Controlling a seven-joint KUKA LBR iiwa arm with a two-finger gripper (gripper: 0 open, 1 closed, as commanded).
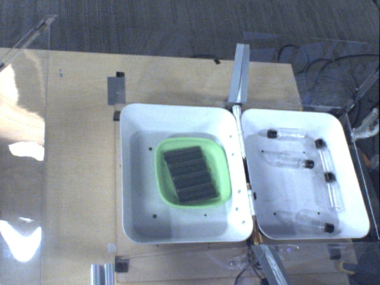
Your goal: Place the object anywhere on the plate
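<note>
**Clear tubes wait in the right bin; green plate sits in the left**

The task's things lie in the right bin (pixel 356 177): clear plastic tubes with black caps, scattered along its upper, right and lower sides. I count five caps, so probably five tubes (pixel 285 134), though their transparent bodies blur into the white floor and the count is uncertain. The green plate (pixel 161 180) sits mid-frame in the left bin (pixel 133 177), with one dark ribbed block (pixel 190 174) lying on it.

A tube looks light, stiff and smooth, so likely to roll or slip. The best hold is probably across the body near mid-length, fingers square to its axis; those against the wall offer little room. The tube (pixel 290 161) near the bin's centre seems easiest.

I cannot tell the gripper's state.
</note>
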